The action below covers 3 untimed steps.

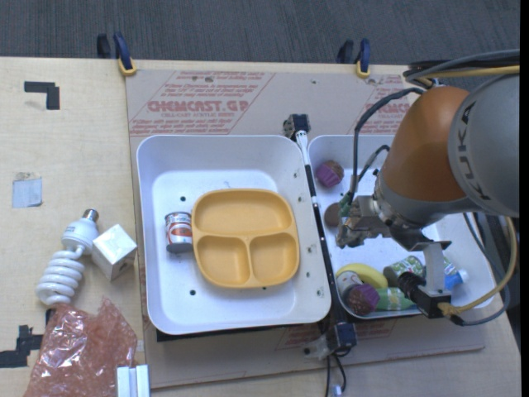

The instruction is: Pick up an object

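Observation:
My gripper point(354, 225) hangs low over the left part of the right bin point(318, 143), under the orange band of the arm point(430, 147). Just left of it lies a small brown round object point(332, 214); I cannot tell whether they touch. A purple ribbed ball point(329, 173) sits at the bin's far left corner. Toward the near side lie a yellow banana point(364, 275), a dark purple round item point(361, 297) and a green packet point(407, 268) with a blue-capped piece point(453, 281) beside it. The arm hides the right half of this bin.
The left bin point(153, 222) holds a yellow divided tray point(245, 236) and a small can point(178, 231) lying against its left side. On the bench to the left are a spiral light bulb point(64, 265), a white cube point(114, 251) and crumpled pink plastic point(78, 347).

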Tool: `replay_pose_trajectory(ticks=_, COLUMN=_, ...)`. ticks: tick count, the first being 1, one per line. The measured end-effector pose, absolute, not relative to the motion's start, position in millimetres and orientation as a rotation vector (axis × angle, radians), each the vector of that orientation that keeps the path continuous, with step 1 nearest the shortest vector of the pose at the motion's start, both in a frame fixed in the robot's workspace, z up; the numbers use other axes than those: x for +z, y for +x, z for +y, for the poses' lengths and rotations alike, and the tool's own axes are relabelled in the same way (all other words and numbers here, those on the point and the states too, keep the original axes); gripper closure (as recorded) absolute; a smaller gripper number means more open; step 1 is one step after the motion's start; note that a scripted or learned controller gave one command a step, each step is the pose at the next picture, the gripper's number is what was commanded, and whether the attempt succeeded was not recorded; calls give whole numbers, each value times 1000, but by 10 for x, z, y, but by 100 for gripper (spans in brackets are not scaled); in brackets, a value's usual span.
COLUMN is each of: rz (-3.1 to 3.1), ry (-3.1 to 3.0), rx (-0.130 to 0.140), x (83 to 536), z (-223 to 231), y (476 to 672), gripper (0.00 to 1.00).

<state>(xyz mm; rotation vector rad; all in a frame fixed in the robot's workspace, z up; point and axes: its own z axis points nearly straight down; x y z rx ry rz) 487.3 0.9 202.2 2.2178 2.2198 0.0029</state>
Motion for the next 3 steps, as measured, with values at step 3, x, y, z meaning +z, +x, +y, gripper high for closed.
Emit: replay_pose_trajectory(ticks=3, rz=2219, ry=2223, rx=1, x=923, z=-1027, y=4777, gripper=100)
